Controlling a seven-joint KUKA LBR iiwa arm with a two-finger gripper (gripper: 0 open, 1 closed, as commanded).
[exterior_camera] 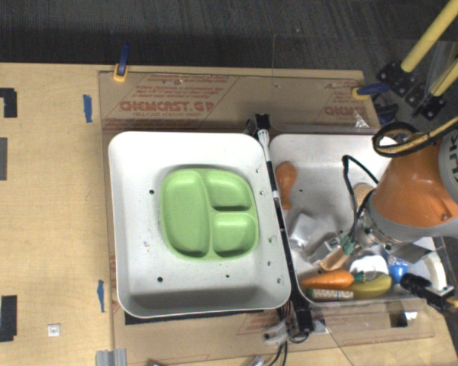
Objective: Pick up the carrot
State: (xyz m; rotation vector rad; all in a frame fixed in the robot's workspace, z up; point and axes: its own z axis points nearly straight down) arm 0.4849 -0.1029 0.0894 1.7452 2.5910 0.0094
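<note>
Carrot-wise, the long orange plastic carrot (327, 279) lies flat by the right white bin's (320, 147) near wall, just below-left of the claw (349, 244) (can't tell its opening), so I'd straddle its middle crosswise.

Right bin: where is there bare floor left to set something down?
The shallow white right bin has bare floor along its far side, between the pale orange piece by the divider and the grey arm with its orange band. The near edge is crowded: orange carrot, yellow-green piece, other small items.
</note>
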